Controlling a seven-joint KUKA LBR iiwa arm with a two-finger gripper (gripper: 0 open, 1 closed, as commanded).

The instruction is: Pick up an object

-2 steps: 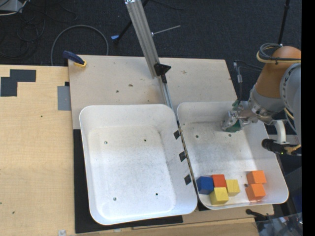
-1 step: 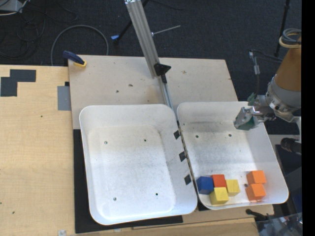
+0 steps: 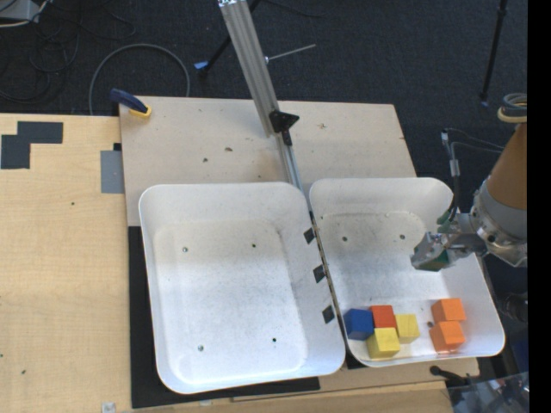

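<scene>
Several small blocks lie along the near edge of the right bin point(image 3: 379, 194): a blue block point(image 3: 359, 322), a red block point(image 3: 384, 316), two yellow blocks point(image 3: 385, 342) point(image 3: 407, 326) and two orange blocks point(image 3: 448, 310) point(image 3: 446, 336). My gripper point(image 3: 430, 257) hovers over the right side of this bin, above and behind the blocks, well apart from them. I see nothing between its fingers, and whether they stand open or shut does not show.
The left bin point(image 3: 164, 205) sits beside the right one, with black clips point(image 3: 318, 273) along the shared wall. A slanted aluminium bar point(image 3: 254, 63) rises behind the bins. A blue and yellow clamp point(image 3: 130, 102) lies at the bench's far left corner.
</scene>
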